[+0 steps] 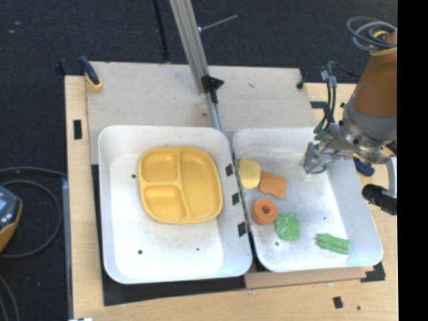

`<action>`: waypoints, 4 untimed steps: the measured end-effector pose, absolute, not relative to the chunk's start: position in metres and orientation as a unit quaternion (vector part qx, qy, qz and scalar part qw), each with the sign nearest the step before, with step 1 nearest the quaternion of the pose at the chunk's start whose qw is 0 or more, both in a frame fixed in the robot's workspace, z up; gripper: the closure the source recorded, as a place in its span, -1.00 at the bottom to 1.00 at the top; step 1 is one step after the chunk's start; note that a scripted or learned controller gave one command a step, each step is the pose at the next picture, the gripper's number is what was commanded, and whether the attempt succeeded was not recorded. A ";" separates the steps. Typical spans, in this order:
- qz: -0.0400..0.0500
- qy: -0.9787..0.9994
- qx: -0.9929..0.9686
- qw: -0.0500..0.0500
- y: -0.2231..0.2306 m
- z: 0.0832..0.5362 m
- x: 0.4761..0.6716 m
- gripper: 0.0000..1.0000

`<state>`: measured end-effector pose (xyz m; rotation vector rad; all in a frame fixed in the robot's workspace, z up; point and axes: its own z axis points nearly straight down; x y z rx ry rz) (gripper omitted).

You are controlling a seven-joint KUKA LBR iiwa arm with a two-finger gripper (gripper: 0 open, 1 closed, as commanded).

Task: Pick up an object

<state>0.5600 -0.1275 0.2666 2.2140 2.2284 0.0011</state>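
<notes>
while the grey two-finger gripper (315, 162) hangs over the right shallow white bin (354, 199), i cannot tell its state. nearest candidates, a pale yellow rounded block (249, 174) touching an orange lump (273, 184), lie well left. packed so closely, a descent could nudge both, or catch the bin's dividing rim.

Yellow divided plate (180, 184) in left bin (120, 246).
</notes>
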 end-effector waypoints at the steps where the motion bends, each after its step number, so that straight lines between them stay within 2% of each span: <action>1: 0.001 0.710 0.704 0.000 -0.068 0.256 0.562 1.00; 4: 0.001 0.710 0.704 0.000 0.089 0.254 0.588 1.00</action>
